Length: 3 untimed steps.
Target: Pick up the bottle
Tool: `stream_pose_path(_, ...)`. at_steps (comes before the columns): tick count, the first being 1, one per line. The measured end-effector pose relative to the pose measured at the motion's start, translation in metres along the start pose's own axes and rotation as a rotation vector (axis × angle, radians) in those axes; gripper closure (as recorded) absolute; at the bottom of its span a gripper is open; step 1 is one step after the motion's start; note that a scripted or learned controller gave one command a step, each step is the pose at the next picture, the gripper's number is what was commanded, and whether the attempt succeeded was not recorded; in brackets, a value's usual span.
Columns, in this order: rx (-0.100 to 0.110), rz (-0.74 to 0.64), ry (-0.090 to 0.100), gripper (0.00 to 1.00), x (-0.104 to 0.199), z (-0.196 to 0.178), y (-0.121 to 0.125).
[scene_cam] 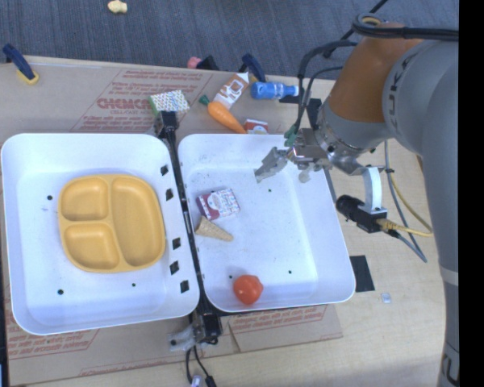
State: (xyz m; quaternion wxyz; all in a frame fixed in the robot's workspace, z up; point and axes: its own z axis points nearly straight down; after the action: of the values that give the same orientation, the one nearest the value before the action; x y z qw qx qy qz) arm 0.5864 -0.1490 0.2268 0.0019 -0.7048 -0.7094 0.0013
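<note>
Two bottle-like items lie on the cardboard behind the right bin [331, 240]. One is a white bottle with an orange label [231, 89]; the other is a blue bottle [272, 91] on its side. My gripper [287, 168] hangs over the upper right part of the right bin, in front of and slightly right of the blue bottle. Its fingers [267, 168] are spread open with nothing between them.
The right bin holds a maroon and white pouch [219, 203], a cone [214, 230] and a red tomato [247, 289]. A yellow divided plate [111, 221] lies in the left bin. A carrot [225, 117] and a patterned box [168, 101] lie by the bottles.
</note>
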Motion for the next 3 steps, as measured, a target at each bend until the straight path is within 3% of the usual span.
stream_pose_path(1,0.003,0.259,0.001,0.0,0.02,0.088,0.019)
stream_pose_path(2,0.002,0.482,0.001,0.0,0.015,0.115,-0.022)
stream_pose_path(3,0.005,0.479,0.002,1.0,0.016,0.105,-0.022)
